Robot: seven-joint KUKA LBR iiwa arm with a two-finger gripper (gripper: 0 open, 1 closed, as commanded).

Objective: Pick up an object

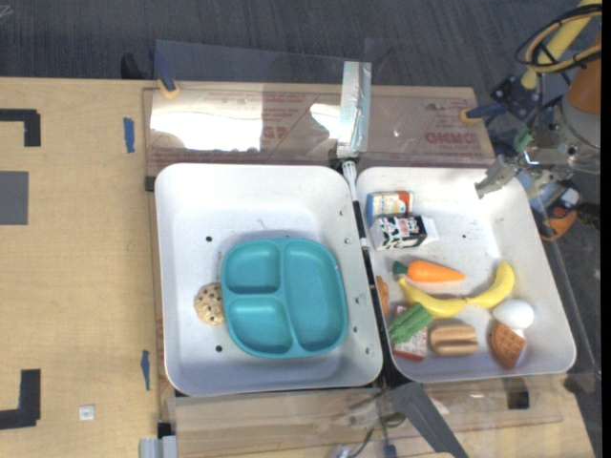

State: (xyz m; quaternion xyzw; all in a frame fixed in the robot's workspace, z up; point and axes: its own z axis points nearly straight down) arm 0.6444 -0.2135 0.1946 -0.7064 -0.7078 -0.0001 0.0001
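The right bin (544, 256) holds several toy foods. A small can (389, 203) and a black-and-white milk carton (401, 229) lie at its left. An orange carrot (431, 273) and a yellow banana (465, 296) lie in the middle. Along the front are a white egg (516, 314), a hot dog (452, 337), a brown pastry (507, 345) and a green vegetable (410, 323). My gripper (499, 176) hangs over the bin's far right corner, apart from all the objects and holding nothing that I can see.
The left bin (181, 218) bears a teal divided plate (283, 296) with a cookie (209, 303) beside its left edge. A clear panel (248, 117) stands behind the bins. Cables and the arm's body (563, 84) crowd the upper right.
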